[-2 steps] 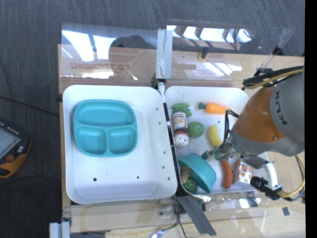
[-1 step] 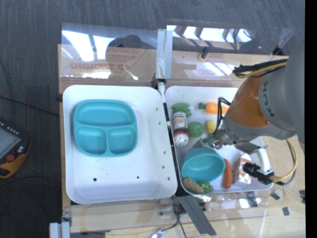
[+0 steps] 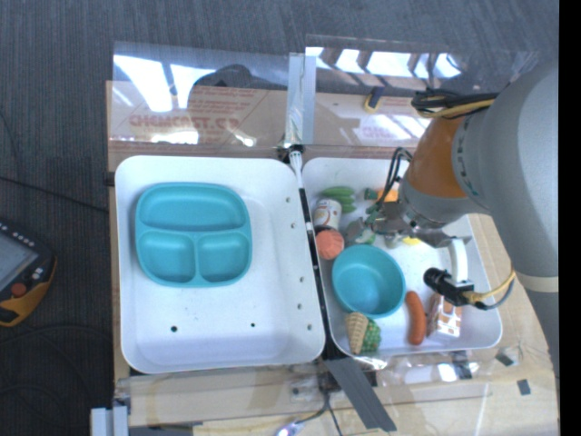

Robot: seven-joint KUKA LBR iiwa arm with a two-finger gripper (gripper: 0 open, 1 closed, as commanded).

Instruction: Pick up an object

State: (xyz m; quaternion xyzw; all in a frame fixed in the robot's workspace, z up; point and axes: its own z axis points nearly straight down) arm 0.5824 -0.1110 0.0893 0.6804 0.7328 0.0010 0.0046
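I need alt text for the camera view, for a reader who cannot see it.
A grey arm reaches from the right into the right bin, which holds a teal bowl, a can, a sausage and other small items. The left bin holds a teal divided tray.

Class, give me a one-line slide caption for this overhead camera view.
Arm's gripper lowered into the cluttered right bin near a teal bowl; a teal divided tray sits in the left bin.

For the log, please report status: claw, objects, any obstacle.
Claw low in right bin, grip unseen. Nothing seen held. Teal bowl, can, orange ball crowd it.
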